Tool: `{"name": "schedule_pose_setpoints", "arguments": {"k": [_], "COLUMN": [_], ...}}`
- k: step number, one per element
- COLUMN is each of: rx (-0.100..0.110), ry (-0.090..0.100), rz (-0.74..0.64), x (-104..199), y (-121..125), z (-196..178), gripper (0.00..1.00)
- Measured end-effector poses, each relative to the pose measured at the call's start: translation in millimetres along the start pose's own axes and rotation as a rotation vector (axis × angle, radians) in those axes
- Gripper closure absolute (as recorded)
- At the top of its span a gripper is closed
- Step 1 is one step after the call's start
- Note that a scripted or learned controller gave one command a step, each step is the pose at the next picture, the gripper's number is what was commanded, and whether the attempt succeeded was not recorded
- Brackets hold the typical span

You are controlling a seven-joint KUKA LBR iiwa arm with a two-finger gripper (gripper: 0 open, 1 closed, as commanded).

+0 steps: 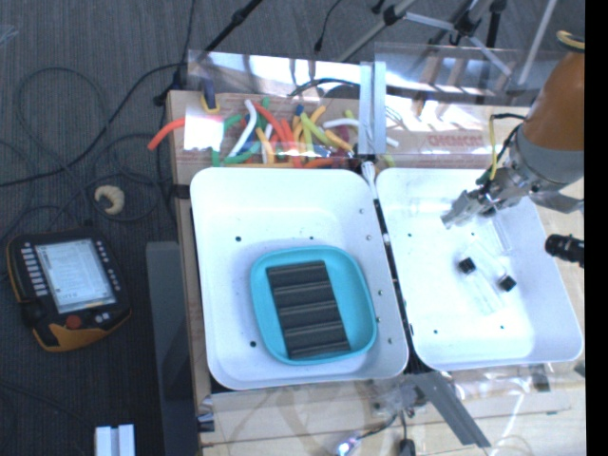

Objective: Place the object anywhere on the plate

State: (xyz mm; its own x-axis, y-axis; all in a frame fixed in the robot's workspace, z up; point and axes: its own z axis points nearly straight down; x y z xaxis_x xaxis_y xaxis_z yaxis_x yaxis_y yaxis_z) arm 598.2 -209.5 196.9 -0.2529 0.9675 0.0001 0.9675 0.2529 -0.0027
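In the left bin (218, 217), a dark ridged block (306, 310) lies flat on the blue plate (270, 275), filling most of its middle. Over the right bin (532, 335), the grey arm (556, 103) holds its claw (484, 275) low, two dark fingertips (466, 265) spread apart with nothing between them. A control tablet (66, 278) rests on the floor, left of the bench (185, 150).

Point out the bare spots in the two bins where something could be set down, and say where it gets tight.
Left bin: bare white floor behind the blue plate and along its left side. The dark ridged block fills most of the plate, leaving a thin blue margin. Right bin: its near-left floor is bare. It is tight around the gripper and arm at the back right.
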Motion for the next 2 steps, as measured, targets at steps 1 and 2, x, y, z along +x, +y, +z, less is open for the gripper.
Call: {"name": "schedule_pose_setpoints", "arguments": {"k": [1,2], "rx": [0.001,0.0], "ry": [0.002,0.002], "rz": [-0.169,-0.17], "x": [38.7,38.8], "y": [-24.3,-24.1], "z": [48.0,48.0], "gripper": [1.0,0.0]}}
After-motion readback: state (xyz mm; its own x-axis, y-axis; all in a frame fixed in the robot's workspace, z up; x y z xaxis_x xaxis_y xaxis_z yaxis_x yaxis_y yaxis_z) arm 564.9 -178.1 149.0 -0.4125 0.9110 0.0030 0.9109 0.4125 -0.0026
